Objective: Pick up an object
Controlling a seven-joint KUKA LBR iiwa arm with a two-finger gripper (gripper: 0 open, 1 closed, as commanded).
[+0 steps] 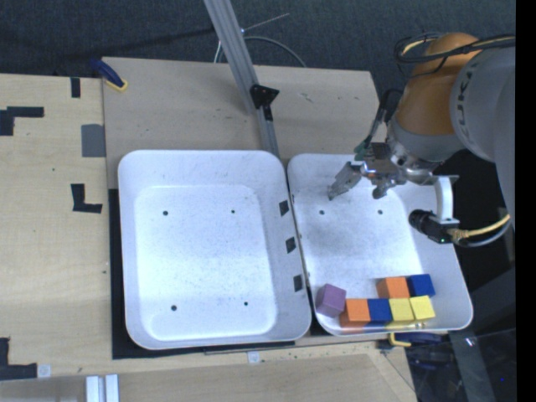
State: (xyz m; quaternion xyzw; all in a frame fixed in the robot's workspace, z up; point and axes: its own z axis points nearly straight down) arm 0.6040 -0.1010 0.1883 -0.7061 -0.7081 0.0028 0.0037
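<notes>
Right bin (335, 224): blocks (387, 301) rowed left-right along near wall; tool (360, 182) open, empty.

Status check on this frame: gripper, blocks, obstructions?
Gripper open, nothing between fingers, over right bin's far end. Blocks clustered at near edge, untouched. Nothing in between.

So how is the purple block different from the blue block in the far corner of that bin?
The purple block sits turned at an angle, a little apart at the left end of the cluster; the blue block lies squarer to the bin, at the right end. The purple one touches the bin's left wall; the blue one is pressed against an orange block. Both look like similar small cubes in the right bin.
</notes>
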